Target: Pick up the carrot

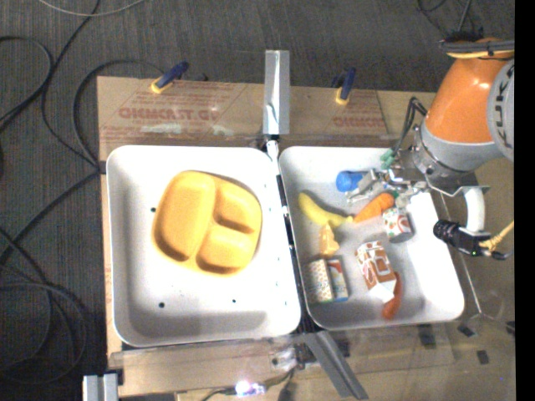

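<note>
The carrot (374,208) is a short orange piece lying at a slant in the upper middle of the right bin (447,295). My gripper (381,188) hangs directly over the carrot's upper end, low in the bin, and its metal parts overlap the carrot's top edge. The grey arm with its orange band (468,98) comes in from the upper right. Whether the carrot is gripped cannot be made out.
Around the carrot lie a blue object (349,180), a yellow banana (318,210), a small red-and-white box (398,224), a carton (376,266), a can (326,280) and a red-orange sausage shape (391,299). The left bin (134,299) holds a yellow compartment tray (209,222).
</note>
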`<action>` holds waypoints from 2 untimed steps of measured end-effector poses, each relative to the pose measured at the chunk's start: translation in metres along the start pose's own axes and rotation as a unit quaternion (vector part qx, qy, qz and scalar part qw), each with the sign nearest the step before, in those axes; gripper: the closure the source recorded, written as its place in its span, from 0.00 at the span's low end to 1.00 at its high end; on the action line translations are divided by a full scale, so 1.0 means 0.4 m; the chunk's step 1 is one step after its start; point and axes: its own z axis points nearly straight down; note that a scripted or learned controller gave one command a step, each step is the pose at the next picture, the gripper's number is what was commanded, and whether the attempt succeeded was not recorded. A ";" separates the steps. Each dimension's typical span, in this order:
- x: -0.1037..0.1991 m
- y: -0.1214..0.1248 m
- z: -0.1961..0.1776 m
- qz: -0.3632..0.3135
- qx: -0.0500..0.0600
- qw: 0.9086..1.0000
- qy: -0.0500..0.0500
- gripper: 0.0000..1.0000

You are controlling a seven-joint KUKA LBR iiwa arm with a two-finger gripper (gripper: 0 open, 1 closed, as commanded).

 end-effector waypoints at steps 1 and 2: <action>-0.028 0.079 0.055 -0.055 0.000 0.998 -0.001 0.00; -0.174 0.043 0.239 0.015 -0.012 1.000 -0.005 0.00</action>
